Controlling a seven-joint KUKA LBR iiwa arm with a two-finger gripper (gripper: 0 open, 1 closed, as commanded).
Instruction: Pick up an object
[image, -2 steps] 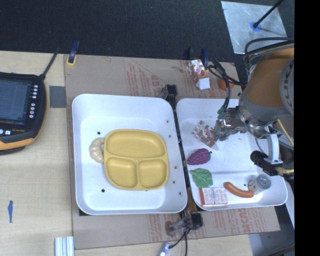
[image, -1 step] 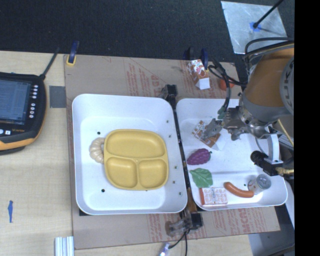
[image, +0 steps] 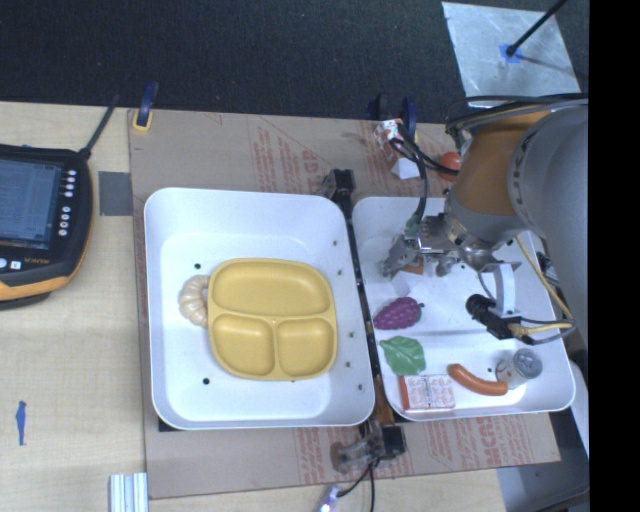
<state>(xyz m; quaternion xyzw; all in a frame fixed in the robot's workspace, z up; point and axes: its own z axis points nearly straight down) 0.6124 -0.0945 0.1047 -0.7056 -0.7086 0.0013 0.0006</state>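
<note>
My gripper (image: 407, 259) hangs over the upper left part of the right bin (image: 372, 222), and nothing shows in it. A purple bunch of grapes (image: 397, 313) lies just below it, apart from it. Further toward the front lie a green leaf (image: 403, 354) and a red and white packet (image: 428, 393). An orange sausage (image: 477, 380) and a round silver piece (image: 524, 364) rest at the bin's front right. In the left bin (image: 170, 220) a yellow divided plate (image: 271, 318) lies flat, with a beige pastry (image: 192, 299) at its left edge.
A tablet with an orange rim (image: 38, 220) lies on the bench at the far left. The two bins touch along a dark seam (image: 358, 300). Cables and clips sit at the back edge (image: 400, 135) behind the right bin.
</note>
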